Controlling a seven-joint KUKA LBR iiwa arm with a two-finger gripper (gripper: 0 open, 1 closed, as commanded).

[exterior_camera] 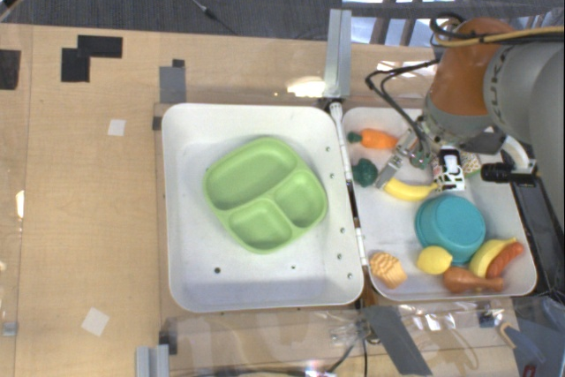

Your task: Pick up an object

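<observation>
Green divided plate [265,192]; two bananas [408,189]; one carrot [380,139]

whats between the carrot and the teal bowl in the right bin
In the camera view, a yellow banana lies on the bin floor between the carrot and the teal bowl, with the gripper just above it.

Just the one fixed camera, mounted up above the light wooden bench [79,216] and tilted down at a slant. It sat far enough back to catch both shallow white plastic bins [190,278] side by side, and the grey-and-orange arm [494,75] came in from the right.
</observation>
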